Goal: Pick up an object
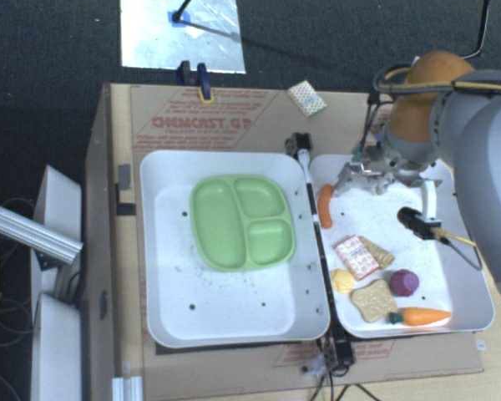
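Toy food sits in right bin (476, 303): sausage (325, 205) at left wall, cracker packet (356, 257), yellow piece (342, 281), toast (374, 300), purple ball (404, 282), carrot (424, 315) near front edge. Gripper (376, 176) hovers over bin's back part, nothing visibly held; whether fingers are spread or pressed together, cannot tell. Green divided plate (241, 222) in left bin (171, 307).

right bin (476, 295) | toy food: carrot (423, 315), purple ball (404, 282), cracker (356, 257), toast (374, 300)
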Available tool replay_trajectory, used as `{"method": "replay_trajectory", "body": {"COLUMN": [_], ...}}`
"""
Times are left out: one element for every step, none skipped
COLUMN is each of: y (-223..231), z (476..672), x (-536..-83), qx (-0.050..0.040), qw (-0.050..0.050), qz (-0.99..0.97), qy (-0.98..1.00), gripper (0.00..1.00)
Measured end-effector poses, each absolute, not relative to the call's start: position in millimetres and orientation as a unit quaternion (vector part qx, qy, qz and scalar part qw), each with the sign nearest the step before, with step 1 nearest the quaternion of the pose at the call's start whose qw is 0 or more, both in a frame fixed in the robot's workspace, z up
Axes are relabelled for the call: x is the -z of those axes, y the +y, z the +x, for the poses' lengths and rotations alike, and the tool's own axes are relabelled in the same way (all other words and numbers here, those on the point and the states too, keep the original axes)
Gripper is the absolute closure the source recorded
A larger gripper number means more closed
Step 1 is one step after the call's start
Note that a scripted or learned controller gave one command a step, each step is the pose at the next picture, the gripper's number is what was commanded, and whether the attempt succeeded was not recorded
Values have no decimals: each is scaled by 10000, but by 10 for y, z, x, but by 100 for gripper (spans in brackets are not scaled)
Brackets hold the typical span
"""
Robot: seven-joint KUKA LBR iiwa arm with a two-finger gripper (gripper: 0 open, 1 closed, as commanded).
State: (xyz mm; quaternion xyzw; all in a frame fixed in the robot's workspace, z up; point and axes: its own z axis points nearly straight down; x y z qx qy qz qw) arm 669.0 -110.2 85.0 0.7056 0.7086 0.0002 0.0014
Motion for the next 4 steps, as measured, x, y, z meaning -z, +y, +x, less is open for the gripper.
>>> {"method": "replay_trajectory", "body": {"y": [-1185,-1071,-1074,-1075], "z": [6692,6691,6702,6701], "x": [-854,-850,-964,-963], "qx": [-3,-3,-12,-12], "qw": [17,16,28,30], "qz": [7068,7055,7048,7048], "qy": [7074,7087,7094,7094], "gripper": [0,0,100,0]}}
